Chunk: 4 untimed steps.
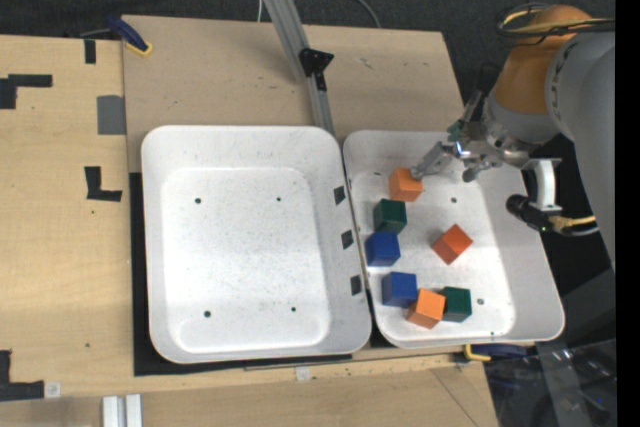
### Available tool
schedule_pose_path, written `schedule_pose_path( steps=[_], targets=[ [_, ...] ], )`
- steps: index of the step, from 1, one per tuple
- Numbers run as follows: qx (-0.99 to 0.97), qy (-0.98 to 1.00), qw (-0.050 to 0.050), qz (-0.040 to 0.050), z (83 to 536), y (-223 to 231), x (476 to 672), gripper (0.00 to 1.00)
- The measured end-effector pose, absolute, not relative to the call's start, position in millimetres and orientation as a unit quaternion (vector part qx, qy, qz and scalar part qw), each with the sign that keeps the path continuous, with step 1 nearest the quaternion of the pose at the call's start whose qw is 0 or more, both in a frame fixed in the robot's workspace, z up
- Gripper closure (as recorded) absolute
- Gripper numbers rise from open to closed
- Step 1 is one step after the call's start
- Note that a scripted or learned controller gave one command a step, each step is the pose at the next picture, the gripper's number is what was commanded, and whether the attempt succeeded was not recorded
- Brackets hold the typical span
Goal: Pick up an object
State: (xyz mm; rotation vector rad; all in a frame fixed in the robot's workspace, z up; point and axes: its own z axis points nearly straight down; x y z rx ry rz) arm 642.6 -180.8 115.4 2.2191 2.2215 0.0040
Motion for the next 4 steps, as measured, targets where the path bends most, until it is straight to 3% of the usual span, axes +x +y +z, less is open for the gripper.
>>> schedule_pose_path(
  steps=[1,2,3,4],
  targets=[
    [0.707,0.707,0.011,0.0053,116.7,-183.4,647.7,0.00],
    [0.706,0.708,0.010,0.0057,125.3,-181.9,648.2,1.00],
    [0.706,0.708,0.001,0.0008,168.0,-179.8,650.6,1.00],
    [0.706,0.708,0.002,0.0011,213.9,-179.4,651.9,1.00]
  ],
)
